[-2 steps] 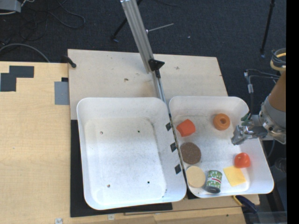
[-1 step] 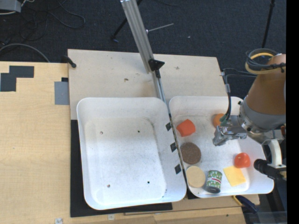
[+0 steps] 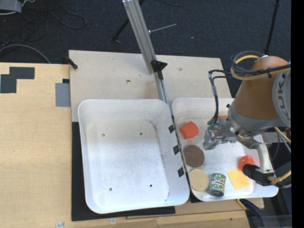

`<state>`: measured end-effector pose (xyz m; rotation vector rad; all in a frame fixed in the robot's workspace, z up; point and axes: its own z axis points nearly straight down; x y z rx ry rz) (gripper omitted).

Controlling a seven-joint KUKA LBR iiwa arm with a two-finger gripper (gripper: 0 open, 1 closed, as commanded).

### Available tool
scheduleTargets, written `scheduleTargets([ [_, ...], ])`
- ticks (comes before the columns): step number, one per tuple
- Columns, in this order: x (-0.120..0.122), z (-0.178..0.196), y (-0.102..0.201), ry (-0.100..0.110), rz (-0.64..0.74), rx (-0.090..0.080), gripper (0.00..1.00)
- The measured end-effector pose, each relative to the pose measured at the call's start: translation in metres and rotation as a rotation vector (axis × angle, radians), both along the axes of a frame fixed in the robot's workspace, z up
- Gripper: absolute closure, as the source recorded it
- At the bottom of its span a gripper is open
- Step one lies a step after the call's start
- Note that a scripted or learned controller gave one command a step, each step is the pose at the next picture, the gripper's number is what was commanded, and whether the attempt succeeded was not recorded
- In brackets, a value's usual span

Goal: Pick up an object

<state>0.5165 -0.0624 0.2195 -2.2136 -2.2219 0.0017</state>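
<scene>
The right bin (image 3: 202,109) holds several small objects. An orange block (image 3: 189,129) lies near its left wall. Below it sit a brown round disc (image 3: 194,155) and a tan round disc (image 3: 199,179). A green and white can (image 3: 217,184) lies on its side near the front rim, beside a yellow square block (image 3: 238,178). A red-orange object (image 3: 246,162) sits further right. My gripper (image 3: 212,140) hangs low over the middle of the right bin, just right of the orange block and the brown disc. I see nothing between its fingers.
The left bin (image 3: 95,127) sits beside the right one, with a divider carrying black clips (image 3: 175,149) between them. A slanted aluminium bar (image 3: 142,37) rises behind the bins. The orange-banded arm (image 3: 259,96) covers the right bin's right side.
</scene>
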Motion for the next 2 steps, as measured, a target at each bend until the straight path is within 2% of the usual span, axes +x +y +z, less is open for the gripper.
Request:
scheduleTargets([
  [2,0.023,0.013,0.106,-0.002,0.001,-0.001,1.0],
])
